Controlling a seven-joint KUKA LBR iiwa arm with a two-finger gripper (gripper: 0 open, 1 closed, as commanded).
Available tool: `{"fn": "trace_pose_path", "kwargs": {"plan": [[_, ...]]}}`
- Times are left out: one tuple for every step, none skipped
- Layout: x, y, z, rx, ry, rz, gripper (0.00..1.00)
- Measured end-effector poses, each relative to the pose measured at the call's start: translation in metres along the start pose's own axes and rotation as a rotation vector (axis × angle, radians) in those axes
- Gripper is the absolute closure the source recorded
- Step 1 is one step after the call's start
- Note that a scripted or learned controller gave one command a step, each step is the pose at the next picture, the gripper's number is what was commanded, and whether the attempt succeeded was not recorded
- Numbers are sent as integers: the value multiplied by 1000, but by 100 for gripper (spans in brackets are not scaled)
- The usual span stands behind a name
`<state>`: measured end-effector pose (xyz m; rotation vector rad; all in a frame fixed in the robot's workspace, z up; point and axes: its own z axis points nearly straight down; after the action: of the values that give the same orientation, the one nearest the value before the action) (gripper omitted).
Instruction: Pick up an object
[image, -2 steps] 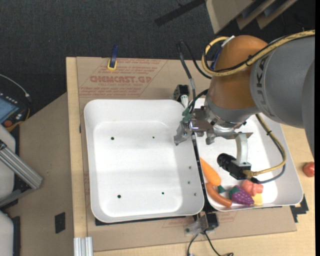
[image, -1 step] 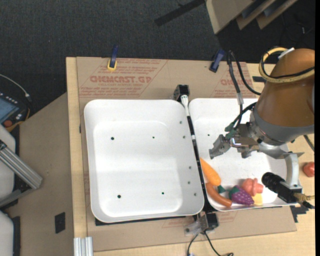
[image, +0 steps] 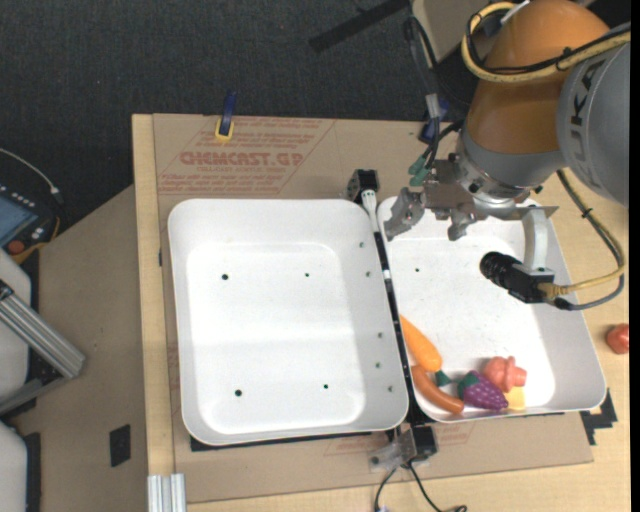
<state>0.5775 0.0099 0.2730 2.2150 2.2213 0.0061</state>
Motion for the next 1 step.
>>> {"fn": "trace_pose_path", "kwargs": {"plan": [[21,-40,84,18,1,2,0]]}}
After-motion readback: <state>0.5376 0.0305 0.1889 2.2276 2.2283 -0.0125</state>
